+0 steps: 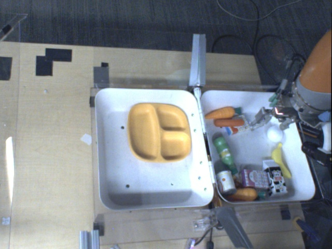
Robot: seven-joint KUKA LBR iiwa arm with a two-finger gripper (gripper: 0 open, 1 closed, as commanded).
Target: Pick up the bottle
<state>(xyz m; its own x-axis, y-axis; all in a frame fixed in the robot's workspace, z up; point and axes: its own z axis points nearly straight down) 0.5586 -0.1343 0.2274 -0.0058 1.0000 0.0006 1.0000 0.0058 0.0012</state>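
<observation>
**Bottle untouched, crowded spot**

Camera view: the bottle (pixel 224 153) lies at 9 o'clock in the right bin (pixel 307 188), can (pixel 225 181) just beside it. Gripper (pixel 261 118) is near 12 o'clock by the carrots (pixel 223 116); can't tell its fingers' spread, nothing seen betw. them. Risk: you nudge the can or bin wall, bottle rolls.

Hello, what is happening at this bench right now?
A robot arm reaches into the right bin, where a green bottle lies among carrots, a banana and small packs. Its pincer hangs near the carrots, apart from the bottle, which is not yet picked up. The left bin holds a yellow tray.
</observation>
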